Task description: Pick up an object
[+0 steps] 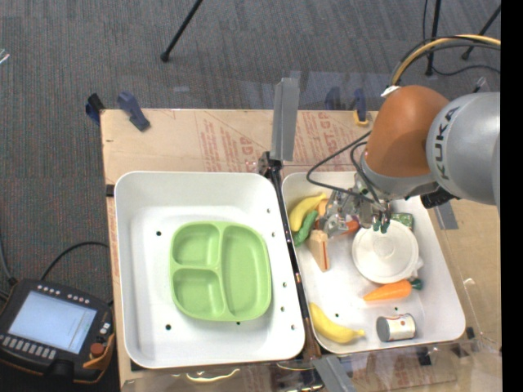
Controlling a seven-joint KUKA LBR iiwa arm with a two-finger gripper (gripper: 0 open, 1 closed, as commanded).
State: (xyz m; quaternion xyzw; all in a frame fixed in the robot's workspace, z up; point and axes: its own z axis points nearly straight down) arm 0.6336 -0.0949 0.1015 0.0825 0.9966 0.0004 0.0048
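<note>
Tool [356, 211] seemingly over right bin [448, 288]

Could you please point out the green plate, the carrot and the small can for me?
green plate [221, 271]: camera view, on its middle divider.
carrot [387, 291]: camera view, on its orange body.
small can [395, 327]: camera view, on its side.

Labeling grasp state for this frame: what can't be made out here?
- Hand, camera view: the arm's orange band and wrist hide most of it; open or shut unclear.
- Object under the hand, beside the green pepper: cluttered, too small to name.
- Can label: too small to read.
- Pendant: cut by the left edge.
</note>
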